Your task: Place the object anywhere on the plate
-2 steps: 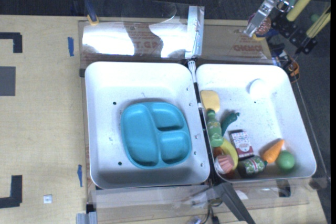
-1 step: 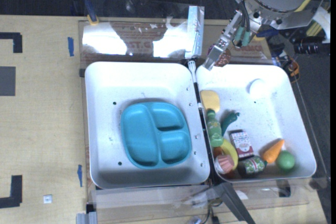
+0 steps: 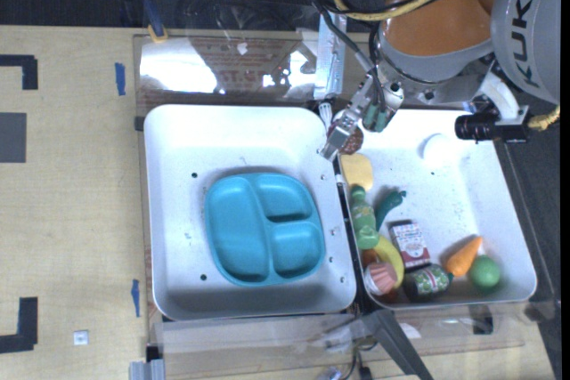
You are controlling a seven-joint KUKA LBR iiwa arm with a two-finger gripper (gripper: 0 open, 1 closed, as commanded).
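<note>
Gripper [image 3: 343,135] at rim between bins, pinching small brown object [image 3: 348,139] — raised above right bin [image 3: 445,173]. Blue divided plate [image 3: 265,227] sits in left bin [image 3: 178,156] — toy foods clustered in right bin.

The arm [image 3: 463,4] is cut off by the top and right edges. The tool [image 3: 343,136] is too small and blurred to make out. Toys [image 3: 392,258] overlap, hiding each other's lower parts.
</note>
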